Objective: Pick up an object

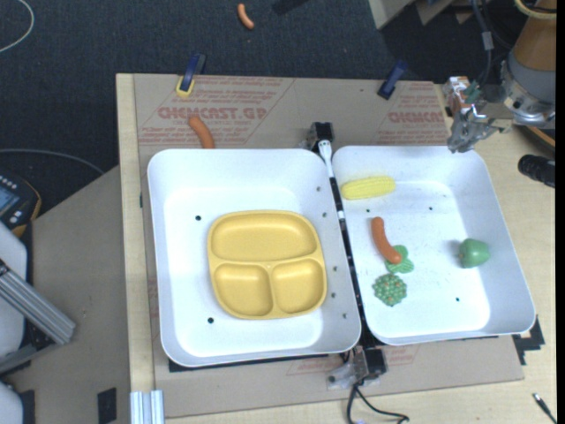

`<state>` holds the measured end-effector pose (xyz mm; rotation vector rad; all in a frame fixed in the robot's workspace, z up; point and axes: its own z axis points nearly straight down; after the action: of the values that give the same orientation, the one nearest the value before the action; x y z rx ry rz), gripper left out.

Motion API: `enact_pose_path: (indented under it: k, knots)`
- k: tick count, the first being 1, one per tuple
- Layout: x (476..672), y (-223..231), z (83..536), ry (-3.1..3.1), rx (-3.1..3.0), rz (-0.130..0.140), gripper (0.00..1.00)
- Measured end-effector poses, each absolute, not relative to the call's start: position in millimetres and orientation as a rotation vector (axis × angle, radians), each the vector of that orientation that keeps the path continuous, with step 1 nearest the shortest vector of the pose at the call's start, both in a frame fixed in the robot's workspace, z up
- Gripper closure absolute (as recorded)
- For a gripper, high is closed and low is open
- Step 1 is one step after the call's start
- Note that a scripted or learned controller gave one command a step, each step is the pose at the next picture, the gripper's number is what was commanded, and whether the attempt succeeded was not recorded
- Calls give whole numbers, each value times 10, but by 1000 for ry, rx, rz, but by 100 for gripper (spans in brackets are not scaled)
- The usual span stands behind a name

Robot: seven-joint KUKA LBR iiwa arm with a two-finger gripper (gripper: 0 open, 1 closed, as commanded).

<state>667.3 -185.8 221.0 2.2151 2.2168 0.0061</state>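
Up at the right bin's (494, 203) far corner hangs the gripper (463, 141), seemingly gripping nothing, its spread too blurred to judge. Inside that bin lie a corn cob (368, 187), sausage (383, 238), broccoli (390, 289) and green ball (474, 253); the left bin (177, 237) bears a yellow tray (266, 263).

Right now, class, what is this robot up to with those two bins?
The gripper hovers over the far rim of the right bin, holding nothing visible. Below lie a corn cob, a sausage, broccoli and a green ball, all untouched. The left bin holds a yellow tray.
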Motion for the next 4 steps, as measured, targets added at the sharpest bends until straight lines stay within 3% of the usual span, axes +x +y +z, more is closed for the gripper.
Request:
enact_pose_path:
  k: [2,4]
  knots:
    - [6533,-807,2270,2230,2216,3,100]
    - [6201,312,2351,2231,2217,1,100]
